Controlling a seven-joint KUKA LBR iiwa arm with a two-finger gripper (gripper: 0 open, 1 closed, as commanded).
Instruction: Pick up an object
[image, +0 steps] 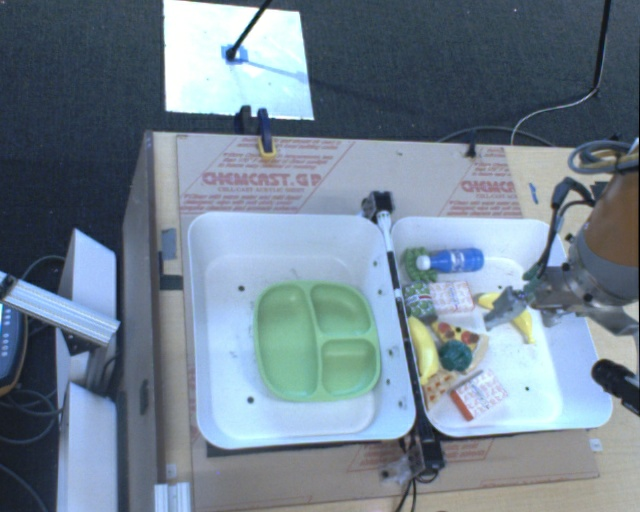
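The grey two-finger gripper (503, 306) reaches in from the right over the right-hand shallow white bin (570, 400), its tip hanging over the middle of that bin; whether it is open or closed cannot be told, and nothing can be seen caught in it. Directly at its tip lies a small yellow plastic banana (519, 322), partly hidden by the tool, so contact cannot be judged. The visible part of this banana runs from upper left to lower right, its lower end pointing toward the bin's right wall. Left of the gripper, a blue plastic bottle with a white cap (452, 261) lies on its side near the bin's far wall, long axis nearly left to right, cap toward the left. A white and red carton (441, 298) lies just below the bottle. A larger yellow banana (424, 346) lies close to the bin's left wall, running top to bottom. A dark green round toy (457, 355) sits just right of it, and a red and white flat box (479, 394) lies nearer the bin's front wall. The left-hand white bin (215, 300) holds a light green divided plastic plate (317, 340).
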